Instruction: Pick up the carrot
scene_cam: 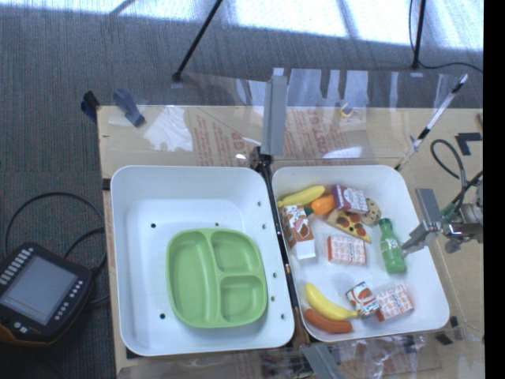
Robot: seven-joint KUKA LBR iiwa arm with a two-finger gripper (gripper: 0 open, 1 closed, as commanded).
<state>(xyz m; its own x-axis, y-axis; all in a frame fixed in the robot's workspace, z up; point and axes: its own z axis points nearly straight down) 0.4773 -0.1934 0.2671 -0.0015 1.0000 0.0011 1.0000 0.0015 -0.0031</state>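
Note:
The carrot point(322, 204) is a short orange piece lying near the back of the right bin point(422, 181), between a yellow banana point(301, 196) and a pizza slice point(349, 223). My gripper point(430, 229) hangs at the right bin's right rim, beside the green bottle point(390, 247). It is well to the right of the carrot and a little nearer the front. Nothing is visibly held.
The right bin also holds a juice carton point(298, 231), small boxes point(346, 250), a second banana point(327, 302), an orange-red sausage-like piece point(327, 322) and a can point(361, 297). A green divided plate point(217, 279) lies in the left bin point(142, 192).

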